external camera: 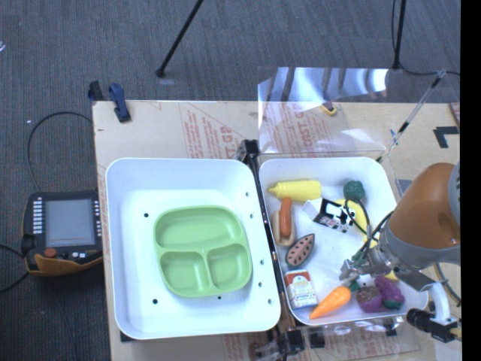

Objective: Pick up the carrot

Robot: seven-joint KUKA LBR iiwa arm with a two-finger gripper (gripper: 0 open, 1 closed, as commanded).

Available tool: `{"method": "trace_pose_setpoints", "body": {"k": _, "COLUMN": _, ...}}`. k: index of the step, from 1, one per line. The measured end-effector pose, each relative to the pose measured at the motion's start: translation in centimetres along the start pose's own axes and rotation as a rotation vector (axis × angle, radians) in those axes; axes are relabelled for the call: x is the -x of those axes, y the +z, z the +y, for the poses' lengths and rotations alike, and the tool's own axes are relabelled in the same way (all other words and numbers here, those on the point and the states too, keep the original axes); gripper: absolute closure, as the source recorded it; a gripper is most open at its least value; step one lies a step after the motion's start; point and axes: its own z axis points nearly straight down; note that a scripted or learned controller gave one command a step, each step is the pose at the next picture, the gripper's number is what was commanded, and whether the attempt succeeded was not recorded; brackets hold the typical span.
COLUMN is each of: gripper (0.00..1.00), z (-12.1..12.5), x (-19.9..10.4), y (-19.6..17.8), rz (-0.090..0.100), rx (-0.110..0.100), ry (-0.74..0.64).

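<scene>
Right white bin point(379, 173): orange tapered carrot point(331, 302), near front wall.

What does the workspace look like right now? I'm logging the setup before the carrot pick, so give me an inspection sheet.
Surface: bench bearing two shallow white bins, left bin and right bin.
Job's things: carrot lies in the right bin near its front edge, tip pointing left.
Clutter: green divided plate in the left bin; right bin holds mustard bottle, hot dog, watermelon slice, small carton, purple grapes.
Grippers: gripper sits just above and right of the carrot; state of the jaws unclear.
Cables: black cable loops on the floor to the pendant.
Surroundings: teach pendant on carpet, tripod leg, blue clamp.
</scene>
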Motion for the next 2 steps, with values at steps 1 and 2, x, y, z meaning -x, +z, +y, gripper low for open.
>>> {"method": "trace_pose_setpoints", "body": {"k": 1, "gripper": 1.00, "z": 1.7, "x": -4.5, "y": -4.9, "rz": -0.005, "rx": 0.011, "ry": 0.024}}
{"method": "trace_pose_setpoints", "body": {"k": 2, "gripper": 1.00, "z": 1.1, "x": -6.1, "y": -13.4, "rz": -0.009, "rx": 0.013, "ry": 0.088}}
